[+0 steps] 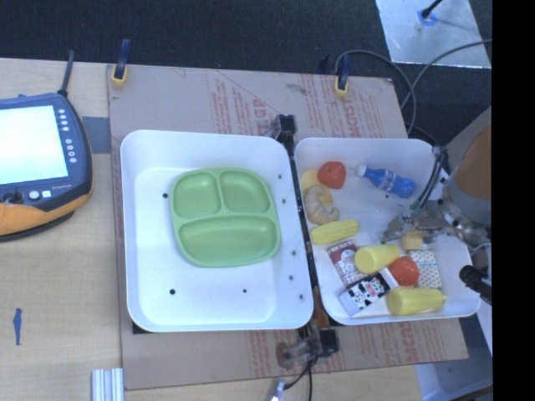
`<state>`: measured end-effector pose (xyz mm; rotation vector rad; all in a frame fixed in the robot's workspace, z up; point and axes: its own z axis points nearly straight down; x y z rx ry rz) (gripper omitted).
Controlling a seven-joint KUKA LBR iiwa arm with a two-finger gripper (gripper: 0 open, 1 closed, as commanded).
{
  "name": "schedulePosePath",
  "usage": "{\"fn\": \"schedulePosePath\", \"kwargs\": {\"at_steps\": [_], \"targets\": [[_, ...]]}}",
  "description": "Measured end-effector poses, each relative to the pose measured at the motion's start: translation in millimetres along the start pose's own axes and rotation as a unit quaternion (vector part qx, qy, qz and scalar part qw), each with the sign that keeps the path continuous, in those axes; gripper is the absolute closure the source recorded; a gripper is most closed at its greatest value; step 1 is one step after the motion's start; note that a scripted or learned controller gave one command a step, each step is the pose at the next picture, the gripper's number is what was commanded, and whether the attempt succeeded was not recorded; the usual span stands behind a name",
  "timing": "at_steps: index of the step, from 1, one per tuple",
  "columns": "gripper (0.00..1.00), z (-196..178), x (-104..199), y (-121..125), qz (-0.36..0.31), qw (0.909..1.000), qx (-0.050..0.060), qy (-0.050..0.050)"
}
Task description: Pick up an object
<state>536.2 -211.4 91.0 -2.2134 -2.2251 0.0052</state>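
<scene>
Camera view: my pincer (415,221) is low in the right bin (378,150), can't tell its state. It sits beside a yellow block (411,241), near the blue bottle (387,180). Green divided plate (224,217) in left bin (150,291).

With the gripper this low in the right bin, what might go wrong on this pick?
1. The gripper sits amid tightly packed items; closing may catch the yellow bottle or the red ball together, or only graze one.
2. It works near the right bin's right wall, so an object may get pushed against it rather than lifted.
</scene>
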Motion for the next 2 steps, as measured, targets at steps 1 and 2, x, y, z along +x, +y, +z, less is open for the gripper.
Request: {"fn": "schedulePosePath", "kwargs": {"at_steps": [1,2], "targets": [[1.00,-11,-1,0,-0.001,1.0000,0.000,-0.001],[1.00,-3,72,20,-0.001,1.0000,0.000,0.001]]}}
